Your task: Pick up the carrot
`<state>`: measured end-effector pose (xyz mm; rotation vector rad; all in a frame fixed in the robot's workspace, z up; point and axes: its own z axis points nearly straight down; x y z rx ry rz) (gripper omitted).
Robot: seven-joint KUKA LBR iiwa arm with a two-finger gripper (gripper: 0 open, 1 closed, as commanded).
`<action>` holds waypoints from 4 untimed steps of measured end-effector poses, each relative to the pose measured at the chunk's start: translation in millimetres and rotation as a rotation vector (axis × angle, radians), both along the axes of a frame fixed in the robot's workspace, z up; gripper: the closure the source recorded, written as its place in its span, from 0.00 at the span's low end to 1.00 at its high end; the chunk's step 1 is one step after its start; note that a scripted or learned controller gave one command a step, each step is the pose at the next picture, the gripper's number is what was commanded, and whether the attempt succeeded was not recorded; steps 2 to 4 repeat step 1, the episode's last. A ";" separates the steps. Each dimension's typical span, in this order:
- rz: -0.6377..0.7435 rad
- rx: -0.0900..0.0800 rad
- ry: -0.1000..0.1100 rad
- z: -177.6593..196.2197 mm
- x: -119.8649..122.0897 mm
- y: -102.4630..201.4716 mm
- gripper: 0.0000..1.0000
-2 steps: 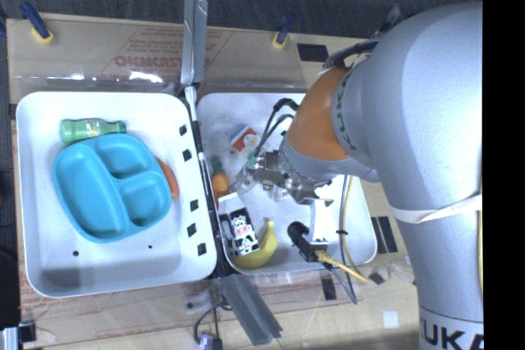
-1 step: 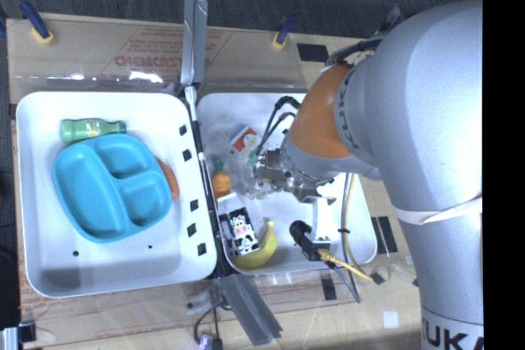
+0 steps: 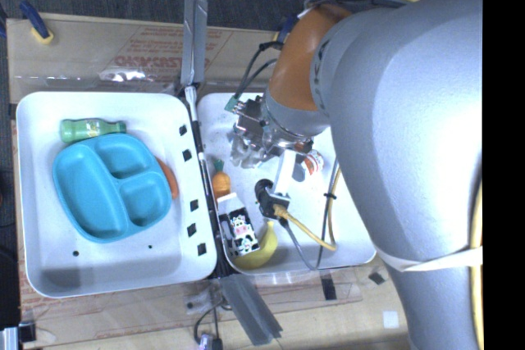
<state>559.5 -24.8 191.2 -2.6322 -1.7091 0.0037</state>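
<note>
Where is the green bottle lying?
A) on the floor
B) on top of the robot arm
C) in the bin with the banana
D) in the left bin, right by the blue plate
D: the green bottle lies on its side in the left bin, along the top edge of the blue plate, while the banana sits in the other bin.
</note>
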 end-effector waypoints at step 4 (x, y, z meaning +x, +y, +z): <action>0.043 0.000 0.002 -0.7 -65.9 -30.9 1.00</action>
